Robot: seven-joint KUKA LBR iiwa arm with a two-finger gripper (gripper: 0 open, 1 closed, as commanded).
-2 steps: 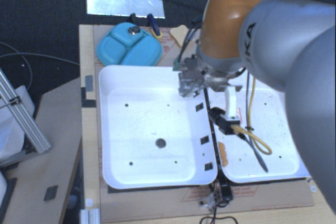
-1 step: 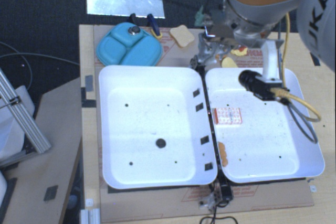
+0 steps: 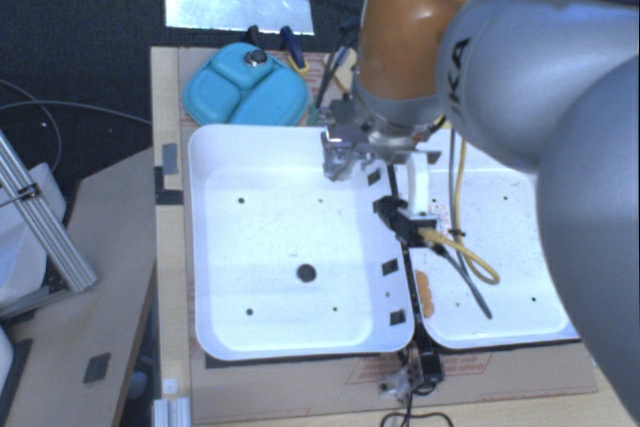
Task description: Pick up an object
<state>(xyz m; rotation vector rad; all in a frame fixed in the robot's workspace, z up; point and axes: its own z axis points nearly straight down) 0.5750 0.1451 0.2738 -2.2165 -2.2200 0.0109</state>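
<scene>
Step in hand: approach, with nothing visibly gripped. My pincer (image 3: 338, 163) hangs over the far right corner of the left bin (image 3: 250, 245); I cannot tell whether it is open or closed. Likely target: the small dark disc (image 3: 306, 272) on that bin's floor, nearer than the pincer and well apart from it. The next move, in my judgement, calls for travel nearward above the disc, then descent and closure. Count: two bins; one dark disc; one orange piece (image 3: 424, 293) by the left wall of the right bin (image 3: 520, 245); one blue container (image 3: 245, 90) beyond the left bin.
</scene>
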